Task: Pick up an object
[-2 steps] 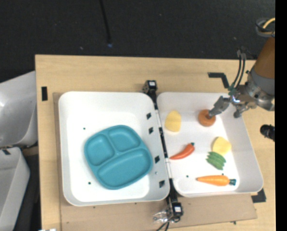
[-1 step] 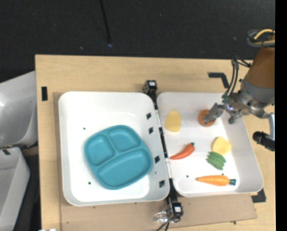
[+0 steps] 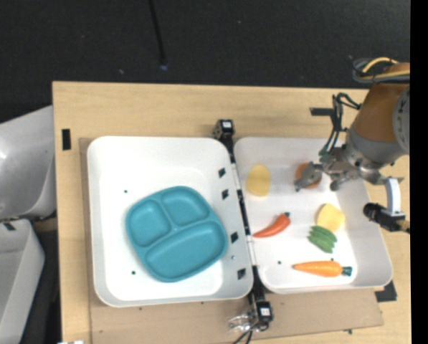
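White bins: two shallow bins sit side by side on the wooden surface [image 3: 163,99]; the left bin [image 3: 106,163] holds a blue divided plate [image 3: 176,232], the right bin [image 3: 371,264] holds the small toy foods.
Arm: the grey arm with its orange band [image 3: 375,117] reaches in from the right, over the far right part of the right bin.
Pincer: the pincer [image 3: 320,172] is low over the bin's far side, its fingers spread on either side of a small orange-red piece [image 3: 307,175]; whether they have closed on it, or merely stand beside it, cannot be told.
Task's thing: the orange-red piece lies in the right bin near its far edge, just right of the pale yellow piece [image 3: 258,180].
Other candidates: red chilli [image 3: 272,226] near the divider, yellow block [image 3: 330,217] touching the green pod [image 3: 322,239], carrot [image 3: 320,268] along the near edge.
Step in hand: apparently the grasp itself, at or just before closing.
Next move: probably a firm close on the piece, then a straight lift clear of the bin wall; a small, rounded toy could slip out.
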`<state>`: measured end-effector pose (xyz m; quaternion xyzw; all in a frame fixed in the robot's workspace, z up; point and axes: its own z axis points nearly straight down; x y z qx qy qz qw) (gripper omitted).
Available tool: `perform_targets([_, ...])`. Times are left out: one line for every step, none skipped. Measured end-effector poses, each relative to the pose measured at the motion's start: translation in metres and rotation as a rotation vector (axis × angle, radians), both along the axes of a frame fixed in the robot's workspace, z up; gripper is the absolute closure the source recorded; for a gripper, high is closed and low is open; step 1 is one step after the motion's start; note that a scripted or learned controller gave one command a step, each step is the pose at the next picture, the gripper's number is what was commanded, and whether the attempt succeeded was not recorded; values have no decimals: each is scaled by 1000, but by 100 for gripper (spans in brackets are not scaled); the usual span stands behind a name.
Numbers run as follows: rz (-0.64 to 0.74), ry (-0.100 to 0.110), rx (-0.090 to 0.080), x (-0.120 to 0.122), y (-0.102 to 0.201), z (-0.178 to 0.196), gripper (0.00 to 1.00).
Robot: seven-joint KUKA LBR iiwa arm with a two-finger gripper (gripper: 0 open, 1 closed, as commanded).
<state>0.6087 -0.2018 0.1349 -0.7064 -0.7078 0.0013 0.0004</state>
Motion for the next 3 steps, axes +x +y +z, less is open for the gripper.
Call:
perform_targets([1,-7,-2,2,-1,14,100])
perform_targets([0,-9,-2,9,-8,75,100])
perform_targets([1,-7,-1,4,-10,120,100])
